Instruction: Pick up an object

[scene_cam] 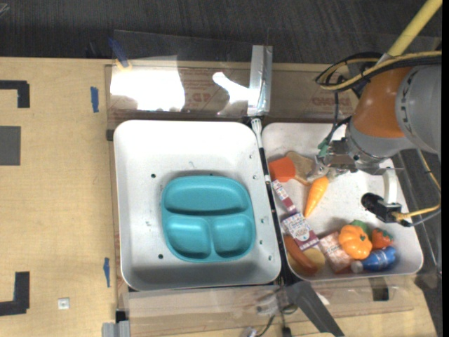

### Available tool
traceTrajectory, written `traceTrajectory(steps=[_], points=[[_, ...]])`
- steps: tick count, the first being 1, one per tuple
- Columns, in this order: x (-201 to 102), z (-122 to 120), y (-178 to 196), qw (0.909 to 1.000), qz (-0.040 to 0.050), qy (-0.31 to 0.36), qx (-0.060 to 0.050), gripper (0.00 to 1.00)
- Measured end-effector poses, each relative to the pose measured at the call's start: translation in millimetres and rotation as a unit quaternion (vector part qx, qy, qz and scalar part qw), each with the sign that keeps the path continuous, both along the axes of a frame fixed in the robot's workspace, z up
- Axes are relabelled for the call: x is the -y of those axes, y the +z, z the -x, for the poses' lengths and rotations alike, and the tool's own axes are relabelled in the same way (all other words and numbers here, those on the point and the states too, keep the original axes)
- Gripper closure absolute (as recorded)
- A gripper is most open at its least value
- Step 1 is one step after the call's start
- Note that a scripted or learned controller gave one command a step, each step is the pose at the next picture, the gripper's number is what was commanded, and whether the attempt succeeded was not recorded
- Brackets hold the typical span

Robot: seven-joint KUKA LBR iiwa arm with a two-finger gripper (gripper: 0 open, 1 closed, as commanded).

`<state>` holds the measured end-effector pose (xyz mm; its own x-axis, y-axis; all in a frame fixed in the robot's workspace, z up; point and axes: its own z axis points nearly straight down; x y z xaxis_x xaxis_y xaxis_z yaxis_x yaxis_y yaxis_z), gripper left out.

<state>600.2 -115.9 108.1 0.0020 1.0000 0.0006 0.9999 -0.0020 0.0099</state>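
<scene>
**Tool parked over the carrot in the right bin**

The likely target is the toy carrot [315, 195], lying tilted on the floor of the right bin [410, 258], tip pointing down-left. The tool [330, 166] sits right at its upper end, I'd guess lining up a grab, but honestly I can't tell whether it's open or closed from this angle. The carrot has some free space around it, which probably makes it the easy pick. The pumpkin [354, 241] and other toys crowd the near edge. The left bin [133, 153] just holds a teal divided tray [208, 216].
</scene>
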Motion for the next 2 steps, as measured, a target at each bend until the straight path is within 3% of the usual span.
traceTrajectory(steps=[1, 2], points=[[-29, -8, 116, 0.9970, 0.0002, -0.078, -0.003, 1.00], [-17, 69, 168, 0.9846, -0.0010, -0.175, -0.006, 1.00]])
